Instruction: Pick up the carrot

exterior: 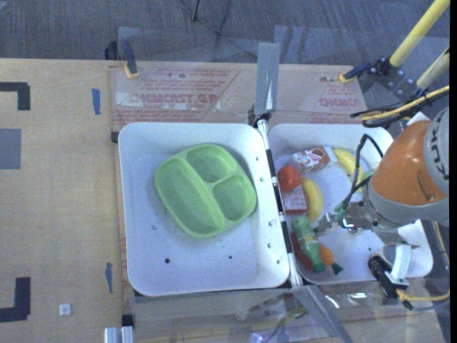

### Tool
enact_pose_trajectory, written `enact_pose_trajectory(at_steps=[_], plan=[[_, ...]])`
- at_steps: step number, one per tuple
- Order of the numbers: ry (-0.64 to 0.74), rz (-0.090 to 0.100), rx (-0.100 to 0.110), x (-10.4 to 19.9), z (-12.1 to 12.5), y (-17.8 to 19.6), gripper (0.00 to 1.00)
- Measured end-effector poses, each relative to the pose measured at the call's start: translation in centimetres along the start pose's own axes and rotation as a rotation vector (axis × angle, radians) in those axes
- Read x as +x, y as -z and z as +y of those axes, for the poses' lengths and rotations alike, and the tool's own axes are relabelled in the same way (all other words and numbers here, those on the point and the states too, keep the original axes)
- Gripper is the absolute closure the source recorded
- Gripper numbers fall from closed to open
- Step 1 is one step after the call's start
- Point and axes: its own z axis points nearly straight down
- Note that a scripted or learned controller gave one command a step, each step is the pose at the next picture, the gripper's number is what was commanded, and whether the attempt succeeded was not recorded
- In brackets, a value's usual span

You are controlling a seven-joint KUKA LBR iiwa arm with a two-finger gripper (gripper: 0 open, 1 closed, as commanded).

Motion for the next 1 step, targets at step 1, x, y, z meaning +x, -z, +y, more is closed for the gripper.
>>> enact_pose_trajectory(at_steps=[1], plan=[[-0.457,-0.005,-0.009,-0.31,-0.65,0.02,0.00]])
